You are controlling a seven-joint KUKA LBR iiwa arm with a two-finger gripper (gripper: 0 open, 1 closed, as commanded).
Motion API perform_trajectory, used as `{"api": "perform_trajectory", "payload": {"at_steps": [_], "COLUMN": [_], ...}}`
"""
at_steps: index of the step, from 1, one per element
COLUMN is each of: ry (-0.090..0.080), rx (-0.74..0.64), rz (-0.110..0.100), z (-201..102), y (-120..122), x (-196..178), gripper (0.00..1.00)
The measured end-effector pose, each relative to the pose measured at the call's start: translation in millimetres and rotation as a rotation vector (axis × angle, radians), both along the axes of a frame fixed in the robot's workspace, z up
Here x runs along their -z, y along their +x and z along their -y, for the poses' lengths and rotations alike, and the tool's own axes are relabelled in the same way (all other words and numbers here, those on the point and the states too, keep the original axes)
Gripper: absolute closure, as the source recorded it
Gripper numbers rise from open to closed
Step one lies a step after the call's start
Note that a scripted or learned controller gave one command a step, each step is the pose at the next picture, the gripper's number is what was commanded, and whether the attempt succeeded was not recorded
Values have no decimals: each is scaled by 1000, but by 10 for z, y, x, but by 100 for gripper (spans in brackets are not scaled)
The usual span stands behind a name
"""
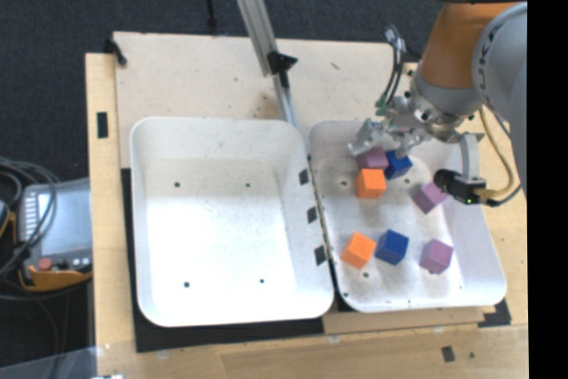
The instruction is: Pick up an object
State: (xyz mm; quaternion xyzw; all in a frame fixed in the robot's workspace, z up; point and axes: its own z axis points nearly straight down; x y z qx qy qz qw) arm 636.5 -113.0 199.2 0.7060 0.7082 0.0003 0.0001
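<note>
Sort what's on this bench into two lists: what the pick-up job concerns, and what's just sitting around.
Job in hand:
- hand, low over the right bin
- purple cube, blue cube and orange cube clustered beneath it
- the other cubes in that bin: purple, orange, blue, purple

Just lying about:
- left bin
- metal rail
- grey box beside the bench

Blocks [391, 246] in right bin [479, 280] — gripper [383, 138] above

Even, fairly bright overhead light. Shallow white plastic left bin [226, 217] near overexposed, w/ mild glare on its floor. Soft short shadows under cubes. Pic slightly soft, low-res; dark floor underexposed.
</note>
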Motion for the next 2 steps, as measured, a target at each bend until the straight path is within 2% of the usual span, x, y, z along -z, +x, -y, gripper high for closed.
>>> {"api": "perform_trajectory", "payload": {"at_steps": [1,2], "ry": [0,-2], "rx": [0,3], "rz": [0,-6], "z": [0,23], "y": [0,-19], "x": [0,630], "gripper": [0,0]}}
